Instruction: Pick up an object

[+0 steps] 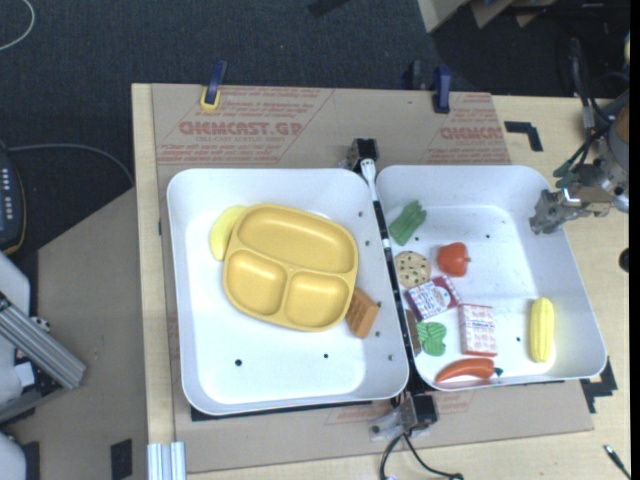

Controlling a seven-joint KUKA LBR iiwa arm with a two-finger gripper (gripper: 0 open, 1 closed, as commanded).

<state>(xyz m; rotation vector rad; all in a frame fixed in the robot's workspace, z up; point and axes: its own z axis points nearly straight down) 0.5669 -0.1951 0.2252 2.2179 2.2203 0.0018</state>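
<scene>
The right bin [500, 193] holds several toy foods: a green piece [406, 222], a round cookie [411, 267], a red tomato [453, 258], a purple-red packet [432, 296], a green leafy piece [432, 337], a red-and-white packet [478, 328], a red sausage [465, 371] and a yellow corn cob [541, 329]. My gripper [553, 211] hangs over the bin's upper right rim, well apart from all of them. Nothing shows between its tips.
The left bin [200, 348] carries a yellow divided plate [290, 266], a yellow piece [224, 231] tucked under its left edge and a brown block [362, 314] at its lower right. Cables and clamps sit along the bench's far edge.
</scene>
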